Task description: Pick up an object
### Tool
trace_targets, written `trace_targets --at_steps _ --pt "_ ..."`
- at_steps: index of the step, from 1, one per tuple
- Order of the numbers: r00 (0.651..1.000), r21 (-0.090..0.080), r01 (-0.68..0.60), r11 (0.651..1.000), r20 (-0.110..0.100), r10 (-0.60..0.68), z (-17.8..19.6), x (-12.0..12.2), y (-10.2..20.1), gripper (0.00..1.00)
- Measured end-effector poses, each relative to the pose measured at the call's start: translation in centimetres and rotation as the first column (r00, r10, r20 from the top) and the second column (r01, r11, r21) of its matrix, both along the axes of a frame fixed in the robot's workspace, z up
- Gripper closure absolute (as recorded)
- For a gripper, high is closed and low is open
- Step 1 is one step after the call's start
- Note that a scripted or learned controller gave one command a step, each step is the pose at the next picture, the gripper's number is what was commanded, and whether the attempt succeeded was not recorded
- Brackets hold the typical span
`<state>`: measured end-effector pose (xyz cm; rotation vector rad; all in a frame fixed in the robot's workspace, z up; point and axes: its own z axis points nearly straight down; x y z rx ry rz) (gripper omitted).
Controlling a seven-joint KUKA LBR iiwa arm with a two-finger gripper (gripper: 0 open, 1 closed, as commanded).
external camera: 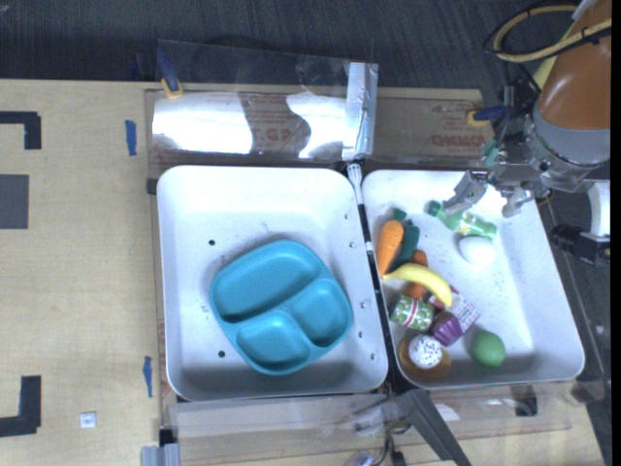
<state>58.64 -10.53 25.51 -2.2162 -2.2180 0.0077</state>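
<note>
Nearest the lens, a round green plastic ball (pixel 488 349) is seen at lower right of the right white bin (pixel 555 289). At upper right, the gripper (pixel 495 191) is spread open above a green-and-white packet (pixel 467 220); it should be centred before closing.

A pale wooden bench (pixel 68 260) fills nine o'clock; dark grey carpet (pixel 243 8) spans twelve o'clock, with glare on clear plastic (pixel 252 124).

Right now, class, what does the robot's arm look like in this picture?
The arm is grey with a rounded orange band above the wrist. Yellow and black cables loop beside it. The metal gripper has slim silvery fingers.
</note>
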Motion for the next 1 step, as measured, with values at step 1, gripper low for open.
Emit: trace_targets --at_steps 1 --pt "0.997 0.000 0.080 0.997 0.009 -0.080 -16.86 -2.66 -0.11 0.00"
